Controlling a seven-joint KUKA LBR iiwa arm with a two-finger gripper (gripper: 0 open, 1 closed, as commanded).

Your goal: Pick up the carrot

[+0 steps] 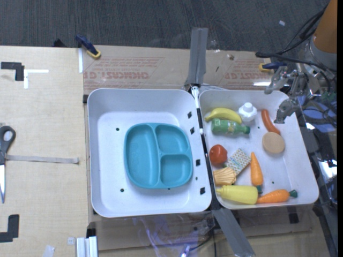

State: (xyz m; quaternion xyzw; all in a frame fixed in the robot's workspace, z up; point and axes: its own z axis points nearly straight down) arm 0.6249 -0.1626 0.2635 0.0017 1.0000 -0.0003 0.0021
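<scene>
Two orange carrots lie in the right bin (305,159). A long carrot (274,197) with a green stem end rests along the front wall, and a shorter carrot (256,168) stands lengthwise just behind it. My gripper (279,99) hangs over the bin's far right corner, well behind both carrots. Its fingers are spread, so it is open, with nothing between them. One fingertip sits close to a red-orange chili-like piece (269,121).
The right bin also holds a banana (224,114), a green bottle (229,126), a white bottle (247,110), a tan disc (273,143), a tomato (217,153), a cracker (239,160) and a yellow piece (237,194). A blue divided plate (158,155) lies in the left bin (102,143).
</scene>
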